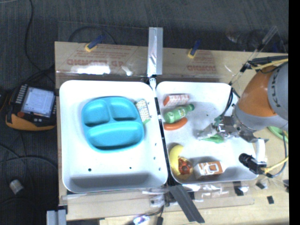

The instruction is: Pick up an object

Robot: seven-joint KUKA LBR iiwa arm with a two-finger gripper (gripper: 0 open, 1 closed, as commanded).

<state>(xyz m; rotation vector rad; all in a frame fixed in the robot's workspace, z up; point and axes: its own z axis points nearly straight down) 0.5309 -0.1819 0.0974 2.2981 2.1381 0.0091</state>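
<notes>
While the hand (213, 134) hangs low in the right bin (206, 89), you are mid-approach. You cannot tell its spread; next, settle squarely on one item.

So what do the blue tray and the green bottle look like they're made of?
The blue tray in the left bin looks like moulded plastic: one even colour, rounded compartment walls, soft sheen. The green bottle in the right bin also seems plastic, glossy with a white highlight, though at this size glass can't be ruled out.
</notes>
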